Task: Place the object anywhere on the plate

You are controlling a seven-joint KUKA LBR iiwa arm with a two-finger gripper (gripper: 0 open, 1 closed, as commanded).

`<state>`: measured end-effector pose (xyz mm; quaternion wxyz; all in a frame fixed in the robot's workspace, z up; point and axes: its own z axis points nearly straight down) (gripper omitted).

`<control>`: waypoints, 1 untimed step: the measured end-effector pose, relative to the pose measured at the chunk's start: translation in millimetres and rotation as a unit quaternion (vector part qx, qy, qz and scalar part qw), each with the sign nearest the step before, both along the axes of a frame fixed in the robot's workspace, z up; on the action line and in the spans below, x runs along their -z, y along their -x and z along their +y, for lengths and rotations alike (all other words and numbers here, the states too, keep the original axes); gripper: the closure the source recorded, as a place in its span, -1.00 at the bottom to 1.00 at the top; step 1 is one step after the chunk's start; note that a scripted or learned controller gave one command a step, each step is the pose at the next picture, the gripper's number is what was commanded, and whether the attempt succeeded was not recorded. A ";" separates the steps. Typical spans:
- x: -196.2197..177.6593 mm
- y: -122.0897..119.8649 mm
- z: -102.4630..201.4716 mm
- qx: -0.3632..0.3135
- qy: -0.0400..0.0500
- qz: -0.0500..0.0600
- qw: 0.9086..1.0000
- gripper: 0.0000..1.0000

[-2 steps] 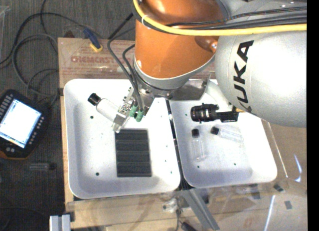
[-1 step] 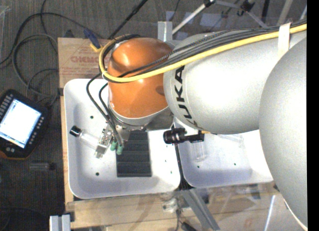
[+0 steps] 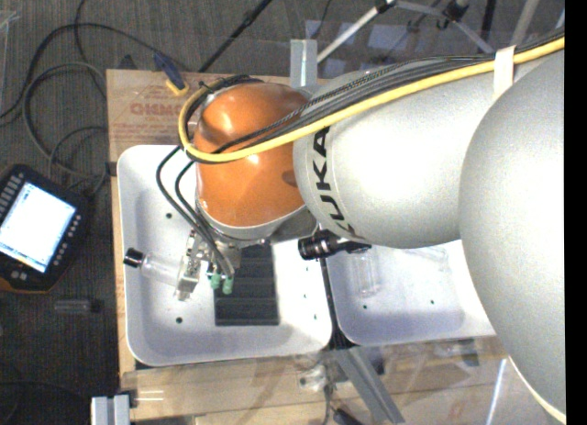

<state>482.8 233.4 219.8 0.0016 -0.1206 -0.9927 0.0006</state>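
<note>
the gripper (image 3: 246, 293) hangs low in the left bin (image 3: 147, 230), a dark ribbed block seen from above at the end of the arm. whether its fingers are open or closed cannot be told from this angle, since the block hides them, and nothing can be seen held between them. just left of the block, a clear plastic tube with a black cap (image 3: 156, 265) lies on the bin floor, the cap pointing to the bin's left wall; a small bundle of wiring with green connectors (image 3: 216, 278) hangs between the tube and the block. which thing is the task's object cannot be told for sure, and no plate can be made out.

above the gripper sits the orange band (image 3: 243, 162) of the wrist, wrapped by black cables and one yellow cable (image 3: 367, 102). the grey arm (image 3: 431, 157) fills the right half of the view and covers much of the right bin (image 3: 404, 313), where a second clear tube-like thing (image 3: 365, 272) lies on the bare floor. a handheld control pendant with a lit screen (image 3: 37, 226) rests on the carpet to the left of the bench.
</note>
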 end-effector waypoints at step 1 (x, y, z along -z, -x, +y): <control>-46.9 -0.6 1.0 -0.017 -0.001 -0.001 1.000 1.00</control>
